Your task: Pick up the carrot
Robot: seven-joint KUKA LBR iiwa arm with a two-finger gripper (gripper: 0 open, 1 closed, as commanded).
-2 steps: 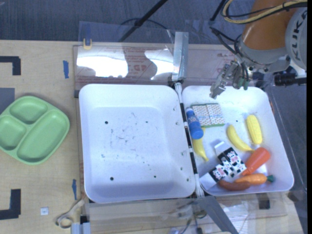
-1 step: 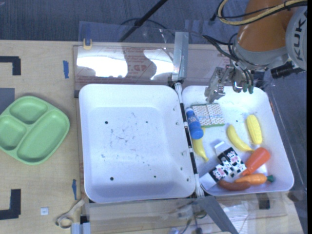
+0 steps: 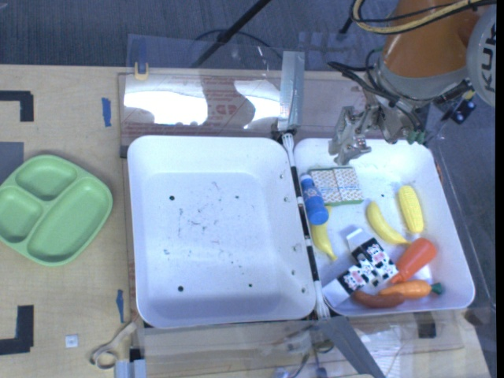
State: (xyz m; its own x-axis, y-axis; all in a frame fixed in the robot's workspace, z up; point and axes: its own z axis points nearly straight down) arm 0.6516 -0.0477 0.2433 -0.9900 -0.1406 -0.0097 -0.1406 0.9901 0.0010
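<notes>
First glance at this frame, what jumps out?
The cluster of bright toy food in the right white bin: a yellow plastic corn cob, a yellow banana and a small orange carrot with a green tip near its front edge. Above the bin's far edge hangs the metal claw. A green divided plate sits on the bench at far left.

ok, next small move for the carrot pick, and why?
Probably bring the gripper toward the camera, to above the carrot. It hangs at the right bin's far edge with nothing between its fingers; the carrot lies at the near edge, beside the cow-print block.
</notes>
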